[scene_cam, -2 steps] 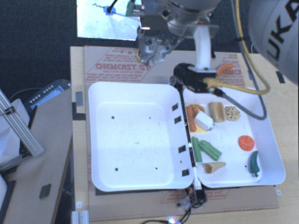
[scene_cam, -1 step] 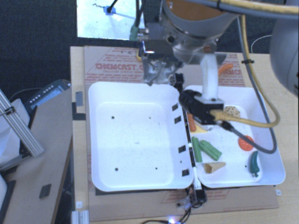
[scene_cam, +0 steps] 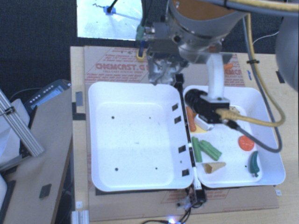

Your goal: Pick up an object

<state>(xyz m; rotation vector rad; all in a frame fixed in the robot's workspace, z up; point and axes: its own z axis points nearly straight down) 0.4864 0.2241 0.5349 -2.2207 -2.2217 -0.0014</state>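
Observation:
The right bin [scene_cam: 268, 120] holds several small items. An orange carrot-like stick [scene_cam: 190, 118] lies along its left wall. Below it lie green pods [scene_cam: 206, 150] and a tan cone [scene_cam: 213, 167]. A red-orange round piece [scene_cam: 246, 143] and a dark green pepper shape [scene_cam: 253, 163] lie toward the right side. The gripper [scene_cam: 161, 76] hangs at the far edge of the left bin [scene_cam: 135, 139], close to the divider between the bins and apart from all the items. A black wrist unit [scene_cam: 202, 104] with a yellow cable hides part of the right bin's far left corner.
The grey and orange arm body [scene_cam: 205, 13] covers the far middle of the bench. A small orange item [scene_cam: 228, 67] sits behind the right bin. Black clips [scene_cam: 182, 148] line the divider. A grey device [scene_cam: 46, 94] lies left of the bench.

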